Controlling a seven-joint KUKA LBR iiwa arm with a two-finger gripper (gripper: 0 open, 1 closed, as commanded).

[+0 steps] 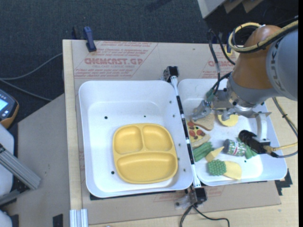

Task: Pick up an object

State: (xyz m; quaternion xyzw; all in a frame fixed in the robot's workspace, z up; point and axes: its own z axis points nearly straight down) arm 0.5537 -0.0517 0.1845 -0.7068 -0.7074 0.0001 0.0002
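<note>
- The light is bright and even, from above.
- The white bins (128, 96) shine but show no harsh glare.
- Shadows are soft and small.
- The arm (258, 60) looks a bit blurry.
- The dark floor (38, 13) stays dim.

Side by side on the counter (118, 60): shallow white plastic bin on the left (94, 98), second shallow white bin on the right (279, 171), rims touching down the middle. In the left bin, toward the near side: yellow three-compartment plastic tray (143, 152). In the right bin, close to the shared rim: toy pizza slice (197, 132), with toy green bean pods (202, 150) just nearer. Further front: knobbly green toy vegetable (216, 167), beside a yellow wedge (233, 170). Right of the pods: small green-labelled bottle (235, 148). Toward the back: round yellow toy slice (229, 120), under the grey arm with orange band (255, 65).
</note>
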